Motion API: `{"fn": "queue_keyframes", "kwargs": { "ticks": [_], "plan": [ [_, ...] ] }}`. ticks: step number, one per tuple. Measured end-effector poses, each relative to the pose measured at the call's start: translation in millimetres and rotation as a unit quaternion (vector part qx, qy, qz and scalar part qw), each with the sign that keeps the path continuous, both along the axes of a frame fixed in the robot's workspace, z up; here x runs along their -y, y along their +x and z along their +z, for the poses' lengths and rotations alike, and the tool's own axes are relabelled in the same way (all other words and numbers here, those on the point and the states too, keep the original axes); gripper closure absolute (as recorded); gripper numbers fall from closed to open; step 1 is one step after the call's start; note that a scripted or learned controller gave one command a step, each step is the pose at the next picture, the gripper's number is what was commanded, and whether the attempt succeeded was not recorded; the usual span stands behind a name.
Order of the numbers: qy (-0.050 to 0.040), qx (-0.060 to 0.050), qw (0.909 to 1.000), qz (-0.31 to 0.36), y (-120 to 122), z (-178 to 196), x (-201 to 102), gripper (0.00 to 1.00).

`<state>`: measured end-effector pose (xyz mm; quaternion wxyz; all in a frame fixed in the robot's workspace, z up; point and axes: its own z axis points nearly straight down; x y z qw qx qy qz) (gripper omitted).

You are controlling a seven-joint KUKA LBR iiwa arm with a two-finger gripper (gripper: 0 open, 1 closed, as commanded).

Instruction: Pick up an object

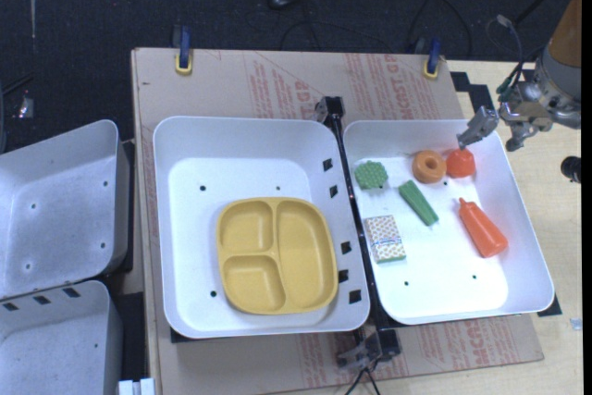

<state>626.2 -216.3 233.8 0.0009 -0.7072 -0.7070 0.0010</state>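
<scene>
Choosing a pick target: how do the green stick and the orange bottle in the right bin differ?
The green stick is green, slimmer and shorter; the orange bottle is orange, thicker, tapering to a narrow neck. The stick lies near the bin's middle, the bottle nearer its right wall. Both lie flat, slanting the same way, apart from other items.

Grey arm with orange band reaching in from the right, gripper [495,129] fingers spread apart, pointing down-left.

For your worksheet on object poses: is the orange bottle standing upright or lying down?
Lying down: the orange bottle rests lengthwise on the right bin's floor.
</scene>
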Motion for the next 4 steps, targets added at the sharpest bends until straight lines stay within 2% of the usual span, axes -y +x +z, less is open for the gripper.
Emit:
{"fn": "queue_keyframes", "kwargs": {
  "ticks": [2,3,4],
  "plan": [
    [-0.0004,0.001,1.0,0.002,9.9,-93.3,-8.2,0.0],
    [-0.0011,0.003,1.0,0.003,10.6,-81.7,-8.1,1.0],
    [-0.0014,0.004,1.0,0.0,7.1,-20.6,-2.5,1.0]
  ]
}}
